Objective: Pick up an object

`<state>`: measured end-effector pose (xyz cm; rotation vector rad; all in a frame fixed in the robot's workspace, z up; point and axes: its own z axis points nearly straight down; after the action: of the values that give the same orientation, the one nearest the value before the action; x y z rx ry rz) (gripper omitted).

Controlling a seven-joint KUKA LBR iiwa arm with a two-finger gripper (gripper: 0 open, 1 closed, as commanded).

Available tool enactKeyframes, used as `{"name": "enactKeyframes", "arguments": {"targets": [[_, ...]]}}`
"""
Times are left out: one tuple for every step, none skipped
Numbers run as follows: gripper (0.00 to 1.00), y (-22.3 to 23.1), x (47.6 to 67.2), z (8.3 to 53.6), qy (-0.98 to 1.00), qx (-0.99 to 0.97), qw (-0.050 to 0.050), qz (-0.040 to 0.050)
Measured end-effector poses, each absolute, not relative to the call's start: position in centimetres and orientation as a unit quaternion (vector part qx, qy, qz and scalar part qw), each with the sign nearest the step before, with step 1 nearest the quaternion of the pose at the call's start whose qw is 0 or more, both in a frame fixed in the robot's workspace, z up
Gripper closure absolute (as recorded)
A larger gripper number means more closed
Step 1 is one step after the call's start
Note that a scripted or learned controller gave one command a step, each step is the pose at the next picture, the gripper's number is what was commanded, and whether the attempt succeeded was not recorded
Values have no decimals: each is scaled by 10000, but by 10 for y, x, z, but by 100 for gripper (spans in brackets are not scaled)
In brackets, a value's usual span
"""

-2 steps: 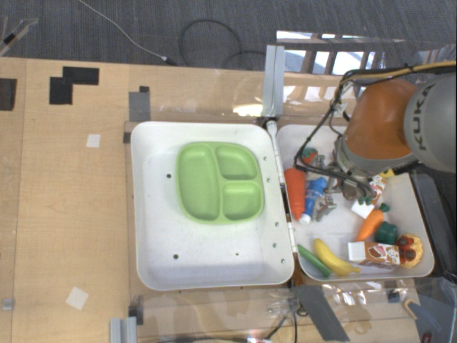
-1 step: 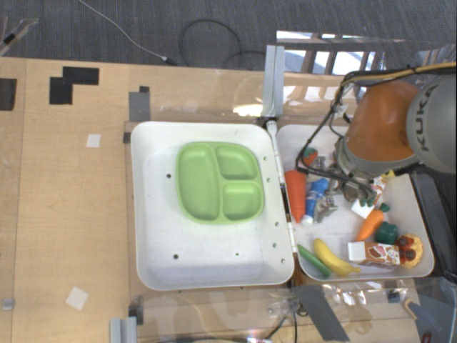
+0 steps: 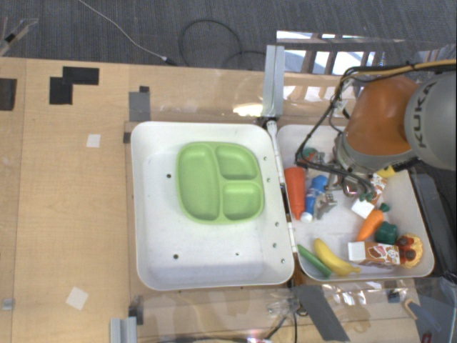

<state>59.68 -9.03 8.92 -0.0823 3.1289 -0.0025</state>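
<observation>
Gripper [image 3: 330, 200] hanging over the right bin [image 3: 421, 213] — jaw state unclear — blue bottle [image 3: 315, 195] lying just left, long axis near-vertical.

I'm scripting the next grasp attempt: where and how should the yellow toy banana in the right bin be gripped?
Grip the yellow toy banana across its thick middle, coming straight down. It lies flat and slanted near the right bin's front wall; close across its narrow width, though the green toy vegetable alongside crowds one side.
</observation>
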Motion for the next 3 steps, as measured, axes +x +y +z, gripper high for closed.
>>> {"name": "enactKeyframes", "arguments": {"targets": [[0,-91,624,89,9952,-975,63,-53],[0,-89,616,89,9993,-375,73,-20],[0,-86,603,89,9964,842,71,-5]]}}
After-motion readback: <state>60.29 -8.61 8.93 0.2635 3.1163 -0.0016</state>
